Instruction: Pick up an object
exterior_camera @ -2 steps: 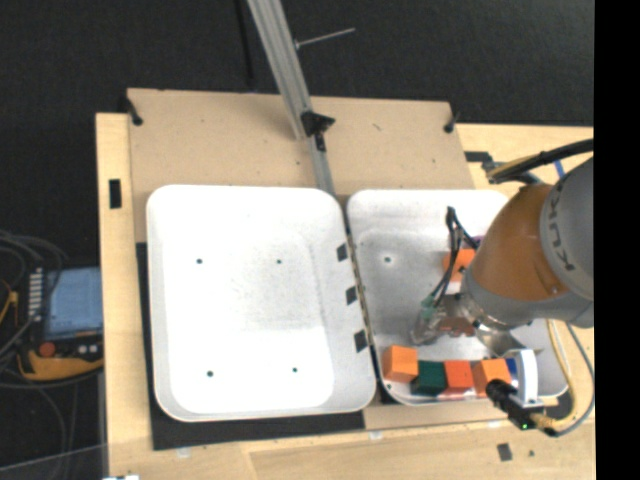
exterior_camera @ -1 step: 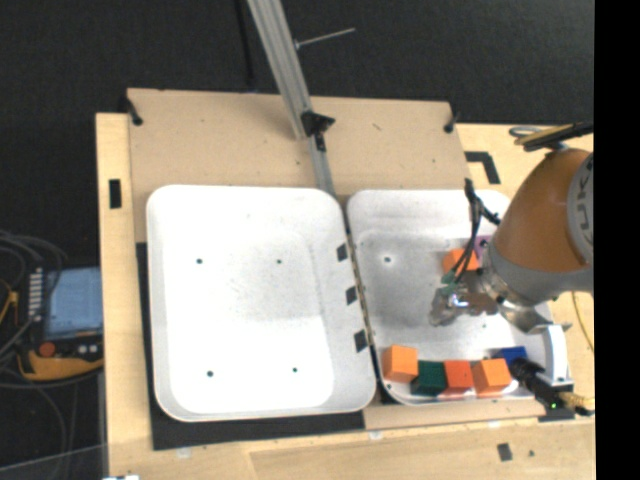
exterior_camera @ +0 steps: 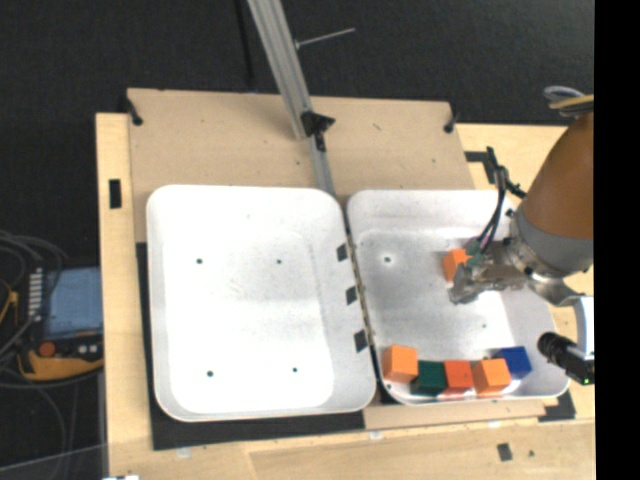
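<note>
A pale wooden bench [exterior_camera: 250,138] carries two shallow white bins side by side, the left bin [exterior_camera: 250,298] showing bare floor and the right bin [exterior_camera: 420,228] holding every loose item. The grey arm [exterior_camera: 560,198], with its orange band, leans in over the right bin's right edge, its gripper [exterior_camera: 468,280] low above the middle of that bin's floor. Whether the pincer is spread or pressed together cannot be told from this angle; its tips blur into a grey cluster. An orange block [exterior_camera: 455,263], small and boxy with a bright upper face, sits in the middle of the right bin, touching or just beside the pincer's upper-left side; whether it is between the tips is unclear. Along the right bin's near edge runs a row of blocks: an orange cube [exterior_camera: 402,362] toward the near-left corner, a dark green block [exterior_camera: 431,376], an orange block in the row [exterior_camera: 459,373], another orange block at its right [exterior_camera: 492,373], and a blue block [exterior_camera: 515,360] toward the near-right corner.
</note>
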